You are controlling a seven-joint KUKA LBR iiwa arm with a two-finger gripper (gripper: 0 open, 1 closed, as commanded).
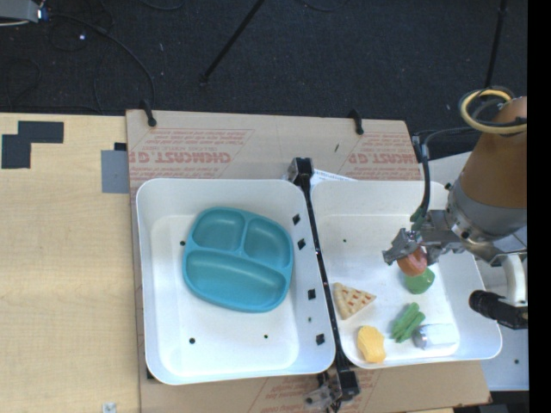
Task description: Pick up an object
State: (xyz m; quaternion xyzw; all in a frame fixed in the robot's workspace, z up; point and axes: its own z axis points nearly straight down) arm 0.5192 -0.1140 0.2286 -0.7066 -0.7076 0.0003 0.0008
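My gripper point(411, 249) is low in the right bin point(370, 222), reaching in from the right. Directly under and against it lies a red-orange piece point(414, 263) with a round green piece point(420, 282) touching its lower side. The gripper's body hides the top of the red piece, so whether it is held cannot be told. Nearer the front of the same bin lie a tan waffle wedge point(353, 299), a yellow lump point(371, 344) and a green pod-like toy point(407, 322).
The left bin point(164, 317) holds a teal divided plate point(238, 258). A black divider point(312, 256) runs between the bins. A small grey item point(421, 340) sits by the green toy. Black cables point(424, 179) hang near the right bin's far corner.
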